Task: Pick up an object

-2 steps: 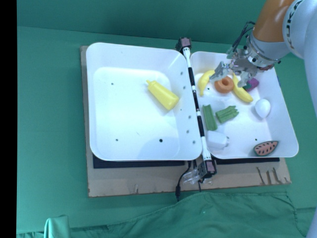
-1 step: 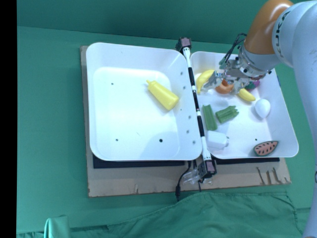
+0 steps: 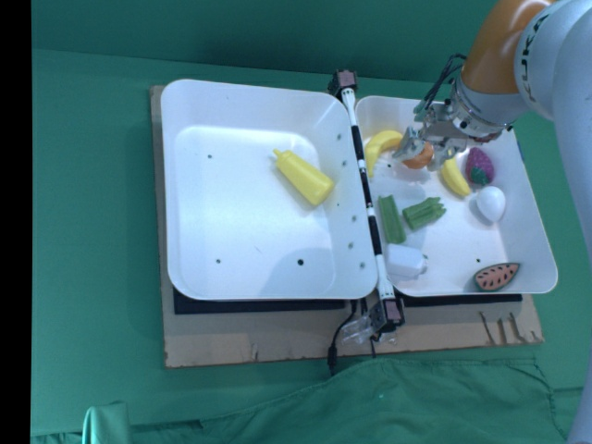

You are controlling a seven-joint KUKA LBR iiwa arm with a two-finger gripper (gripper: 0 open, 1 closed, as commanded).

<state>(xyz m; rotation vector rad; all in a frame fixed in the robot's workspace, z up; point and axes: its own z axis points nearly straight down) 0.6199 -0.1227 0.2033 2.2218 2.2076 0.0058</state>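
My gripper (image 3: 413, 146) hangs over the back of the right bin (image 3: 532, 248), reaching in from the right. A small orange object (image 3: 420, 157) sits right at its tip, partly covered by it. Whether it is held I cannot tell. A curved yellow piece (image 3: 380, 143) lies just left of the gripper, and a yellow banana (image 3: 453, 178) just right of it. A yellow squeeze bottle (image 3: 302, 176) lies alone in the left bin (image 3: 199, 118).
The right bin also holds a red-pink strawberry (image 3: 478, 166), a white egg (image 3: 489, 203), green stalks (image 3: 424, 212), a green strip (image 3: 391, 219), a white block (image 3: 405, 262) and a watermelon slice (image 3: 497, 277). A black-and-white divider bar (image 3: 363, 174) runs between the bins.
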